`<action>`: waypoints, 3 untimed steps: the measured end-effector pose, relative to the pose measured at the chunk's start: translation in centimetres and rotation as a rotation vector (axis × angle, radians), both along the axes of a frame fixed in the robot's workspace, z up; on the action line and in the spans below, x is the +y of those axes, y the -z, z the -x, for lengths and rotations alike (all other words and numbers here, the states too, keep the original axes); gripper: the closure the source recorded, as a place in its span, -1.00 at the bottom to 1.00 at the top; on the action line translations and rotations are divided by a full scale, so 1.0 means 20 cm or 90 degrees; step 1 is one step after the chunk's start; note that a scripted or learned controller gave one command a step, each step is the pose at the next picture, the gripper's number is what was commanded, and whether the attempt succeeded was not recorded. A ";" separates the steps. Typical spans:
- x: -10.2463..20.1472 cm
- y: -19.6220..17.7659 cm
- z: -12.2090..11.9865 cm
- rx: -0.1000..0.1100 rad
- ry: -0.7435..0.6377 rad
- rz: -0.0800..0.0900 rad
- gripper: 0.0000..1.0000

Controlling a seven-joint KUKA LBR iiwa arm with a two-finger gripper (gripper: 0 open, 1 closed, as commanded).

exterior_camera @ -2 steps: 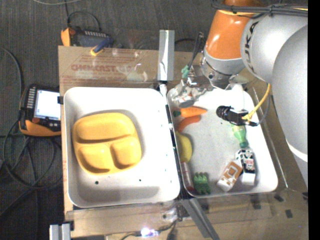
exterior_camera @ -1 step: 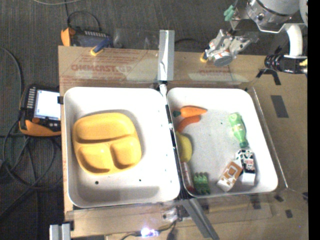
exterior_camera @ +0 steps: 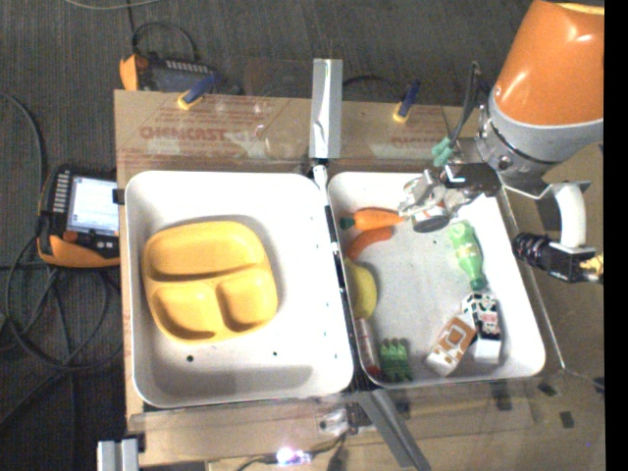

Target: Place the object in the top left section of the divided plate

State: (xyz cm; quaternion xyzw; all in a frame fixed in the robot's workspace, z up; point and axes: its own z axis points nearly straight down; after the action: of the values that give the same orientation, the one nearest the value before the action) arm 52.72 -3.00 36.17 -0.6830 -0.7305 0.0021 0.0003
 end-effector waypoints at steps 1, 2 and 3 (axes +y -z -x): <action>0.17 0.66 0.08 0.001 -0.145 -0.002 1.00; 0.01 0.37 -0.29 -0.001 -0.082 -0.001 1.00; 0.23 0.89 0.20 0.000 -0.016 -0.002 1.00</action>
State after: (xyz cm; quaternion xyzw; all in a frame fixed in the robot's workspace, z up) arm 48.69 1.65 18.30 -0.6739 -0.7388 0.0011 0.0016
